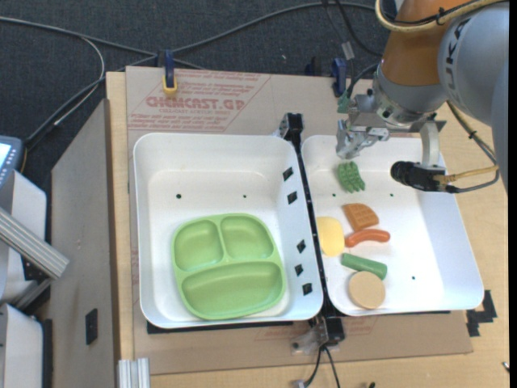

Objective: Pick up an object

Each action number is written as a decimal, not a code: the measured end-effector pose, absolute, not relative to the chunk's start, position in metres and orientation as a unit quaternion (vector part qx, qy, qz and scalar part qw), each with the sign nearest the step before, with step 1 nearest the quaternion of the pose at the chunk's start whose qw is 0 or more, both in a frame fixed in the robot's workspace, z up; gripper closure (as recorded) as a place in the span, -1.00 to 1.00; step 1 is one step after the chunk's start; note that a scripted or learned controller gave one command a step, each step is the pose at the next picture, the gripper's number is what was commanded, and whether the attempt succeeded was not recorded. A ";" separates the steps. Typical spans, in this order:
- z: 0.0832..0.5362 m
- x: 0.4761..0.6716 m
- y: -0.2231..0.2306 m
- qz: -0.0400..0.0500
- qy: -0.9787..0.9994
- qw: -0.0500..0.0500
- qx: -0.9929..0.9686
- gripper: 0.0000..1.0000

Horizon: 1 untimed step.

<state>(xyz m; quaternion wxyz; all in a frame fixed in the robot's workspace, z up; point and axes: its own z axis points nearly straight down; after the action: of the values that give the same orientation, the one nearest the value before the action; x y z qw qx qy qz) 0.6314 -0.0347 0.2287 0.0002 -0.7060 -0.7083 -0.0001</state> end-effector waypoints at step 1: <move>0.219 0.647 0.015 -0.001 -0.708 -0.001 -0.706 1.00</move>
<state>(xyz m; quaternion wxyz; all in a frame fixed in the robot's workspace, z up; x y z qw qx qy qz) 0.6465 0.0150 0.2191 -0.0007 -0.7058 -0.7084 -0.0008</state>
